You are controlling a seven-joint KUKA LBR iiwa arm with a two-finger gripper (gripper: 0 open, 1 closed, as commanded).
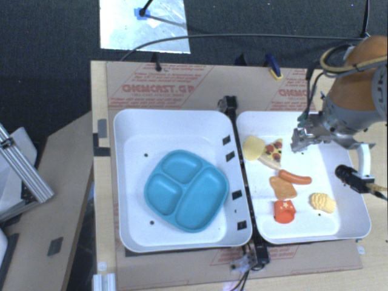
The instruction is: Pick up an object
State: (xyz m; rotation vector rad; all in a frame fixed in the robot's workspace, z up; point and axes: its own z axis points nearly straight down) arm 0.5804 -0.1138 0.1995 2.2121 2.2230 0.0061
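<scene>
The gripper (301, 139) sits in the right half of the frame, low over the upper part of the right-hand shallow white bin (348, 222). The grey arm with its orange band (364, 71) comes in from the right edge above it. From this angle I cannot tell whether the gripper is open or closed, and nothing can be seen held in it.

All the pickable things lie in this bin, left of and below the gripper. Nearest is a triangular toy pizza slice with red dots (274, 153), just left of the gripper. A pale yellow rounded toy piece (253, 147) touches its left side, against the bin's left wall. Below them lies an orange-red toy sausage (295, 177), and a flat orange toy piece (283, 189) touches its underside. Lower still are a small red toy piece (285, 211) and, to its right and apart from it, a yellow ridged toy piece (322, 202).

The left-hand shallow white bin (134, 156) holds a light blue plastic plate with three compartments (186, 190), lying flat at centre frame. Black clips (230, 156) run along the seam between the bins. Both bins rest on a brown cardboard sheet with red print (163, 86). A silvery foil sheet (142, 17) lies on the dark floor at upper left. An aluminium rail (24, 174) crosses the left edge.
</scene>
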